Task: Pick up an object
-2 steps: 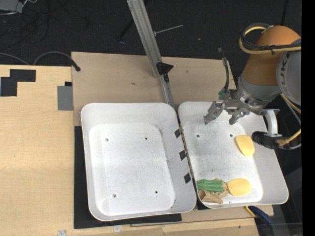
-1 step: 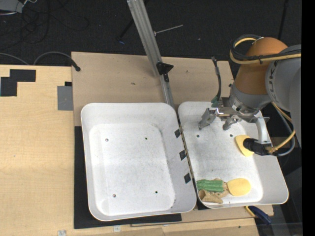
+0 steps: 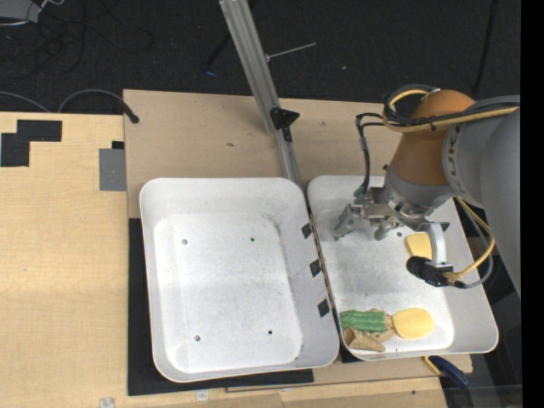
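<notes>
The bench [image 3: 195, 138] is a tan board; two shallow white bins sit on it side by side, touching along their inner edges — the left bin [image 3: 166, 202] larger, the right bin [image 3: 476, 330] smaller; a black mat [image 3: 136, 313] shows under the left bin's edge.

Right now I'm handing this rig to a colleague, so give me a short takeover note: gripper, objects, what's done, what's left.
Gripper: low over the upper part of the right bin; nothing visible between its fingers, and open or shut is unclear from this angle.
Objects: green toy, tan piece and yellow round piece clustered at the right bin's near edge; another yellow piece beside the wrist.
Left bin: white, beside the right one.
Done: no pick visible.
Left: grasp and lift one object.
</notes>
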